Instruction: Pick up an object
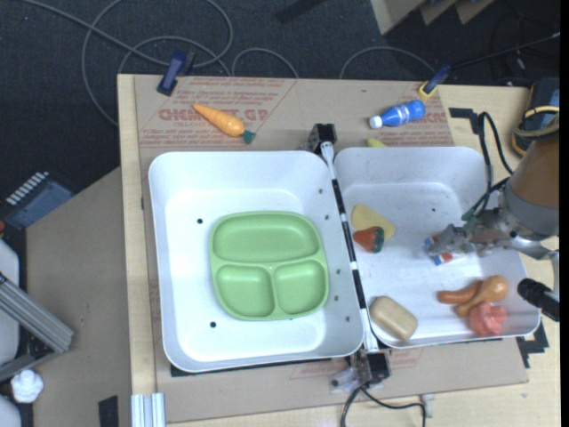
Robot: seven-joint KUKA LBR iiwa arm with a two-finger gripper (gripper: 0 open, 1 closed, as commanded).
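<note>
Two white bins sit side by side on the counter [267,105]. The right bin [418,172] serves as the landmark for what follows.

The arm [538,185] enters from the right, and its hand [444,243] is low over the floor of the right bin, about midway up and toward the right wall. A small red, white and blue item [442,257] lies on the floor directly at the fingertips. Whether the hand is released or clenched cannot be told; the tips are too small and blurred.

Inside the right bin:
- A yellow wedge [369,218] lies near the left wall, with a red strawberry-like piece [369,238] touching its lower edge.
- A tan bread roll [392,318] rests on the front left corner, overlapping the rim.
- An orange sausage-shaped toy [471,293] lies near the front right corner, with a pink lump [487,319] just in front of it.

Left of the right bin, touching it along a shared edge, is the left bin [178,238], which holds a green divided tray [268,263].

Behind the right bin, on the counter, lies a blue and white bottle [397,115]. Farther left on the same surface lies an orange carrot [220,119].
</note>
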